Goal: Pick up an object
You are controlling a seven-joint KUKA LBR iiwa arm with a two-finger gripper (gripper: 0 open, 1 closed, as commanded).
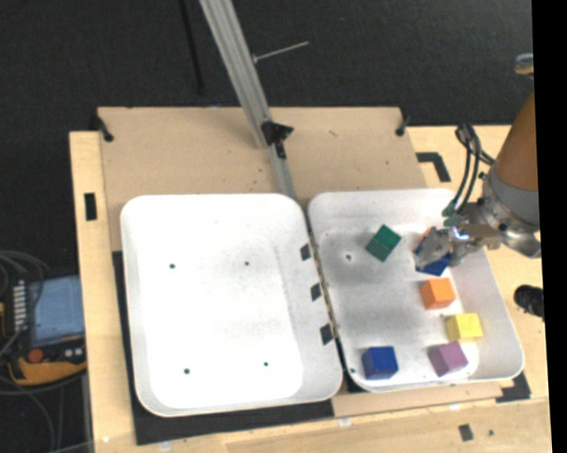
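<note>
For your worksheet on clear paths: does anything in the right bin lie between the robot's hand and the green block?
Nothing visible does. The hand sits low over a dark blue object near the right bin's middle. The green block lies just to the hand's left in the view, with bare white floor between them. The orange block lies below, off that line.

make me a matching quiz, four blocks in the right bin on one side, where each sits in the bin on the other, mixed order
Blocks:
1. green block
2. orange block
3. blue block
4. purple block

Places in the right bin:
A. near edge, towards the bin's right corner
B. far part, left of the gripper
C. near edge, towards the left bin
D. just below the gripper, above the yellow block

Pairs: 1-B, 2-D, 3-C, 4-A
</note>
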